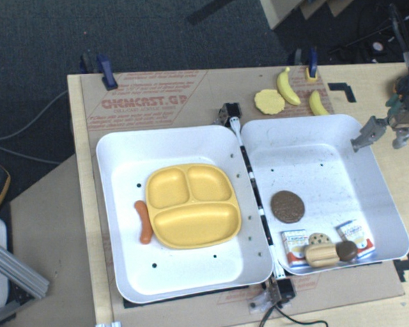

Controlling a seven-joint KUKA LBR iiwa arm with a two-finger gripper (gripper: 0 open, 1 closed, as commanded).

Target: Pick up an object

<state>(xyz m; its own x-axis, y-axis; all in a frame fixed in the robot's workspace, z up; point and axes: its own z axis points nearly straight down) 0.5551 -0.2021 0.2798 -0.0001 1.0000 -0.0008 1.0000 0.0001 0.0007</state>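
Gripper at the right bin's far right rim, fingers spread with nothing between them, brown cookie, snack packets and bread roll below, yellow tray and sausage in the left bin.

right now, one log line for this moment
gripper over right bin's far right rim | nothing held | brown patty mid-bin | yellow tray, sausage in left bin

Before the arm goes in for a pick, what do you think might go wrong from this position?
1. The gripper sits at the right bin's far right rim, so a descent may clip the wall.
2. The bun, cookie and cartons crowd the near corner; a grasp there may catch several or slip.
3. The flat brown patty offers little to grip.
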